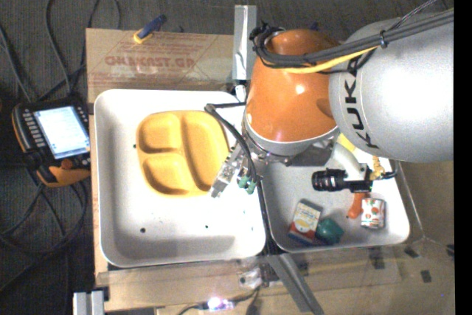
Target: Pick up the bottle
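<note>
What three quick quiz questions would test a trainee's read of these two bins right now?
1. Which holds the yellow divided tray? A: the view's left bin. B: the view's right bin.
2. True or false: the red-and-white can lies in the left bin.
3. Fill in: the gripper hangs by the tray's ____ edge, as the view shows it.
Key: 1 A; 2 false; 3 right.

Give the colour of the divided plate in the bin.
Yellow. The plate shows best in the camera view, lying in a white bin.
</note>
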`<state>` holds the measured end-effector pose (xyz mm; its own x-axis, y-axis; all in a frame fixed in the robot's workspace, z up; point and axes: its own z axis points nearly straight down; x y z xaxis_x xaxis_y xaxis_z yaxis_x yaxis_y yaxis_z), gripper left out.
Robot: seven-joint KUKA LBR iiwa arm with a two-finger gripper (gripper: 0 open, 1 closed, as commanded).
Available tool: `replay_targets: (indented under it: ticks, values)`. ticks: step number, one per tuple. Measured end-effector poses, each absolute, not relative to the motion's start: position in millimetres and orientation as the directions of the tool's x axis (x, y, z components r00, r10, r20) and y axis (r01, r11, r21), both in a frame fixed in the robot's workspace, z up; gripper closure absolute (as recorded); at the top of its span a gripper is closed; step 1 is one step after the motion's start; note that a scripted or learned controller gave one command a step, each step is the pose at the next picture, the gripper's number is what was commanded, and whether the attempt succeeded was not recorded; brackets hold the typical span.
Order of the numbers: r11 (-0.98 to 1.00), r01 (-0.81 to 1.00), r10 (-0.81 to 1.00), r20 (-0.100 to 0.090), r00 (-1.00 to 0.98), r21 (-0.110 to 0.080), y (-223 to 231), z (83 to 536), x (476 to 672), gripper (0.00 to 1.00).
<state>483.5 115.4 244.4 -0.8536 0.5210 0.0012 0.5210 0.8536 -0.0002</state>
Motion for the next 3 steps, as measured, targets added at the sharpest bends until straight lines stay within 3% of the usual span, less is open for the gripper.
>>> replay_targets:
  ticks: [1,2,3]
  values:
    - [0.840,0.542,0.542,0.000,-0.840,0.000,95.4,275.5,524.6,1.00]
    - [0.973,0.232,0.232,0.001,-0.973,0.000,175.8,269.2,505.0,1.00]
    - [0.865,0.502,0.502,0.001,-0.865,-0.002,141.0,258.9,519.4,1.00]
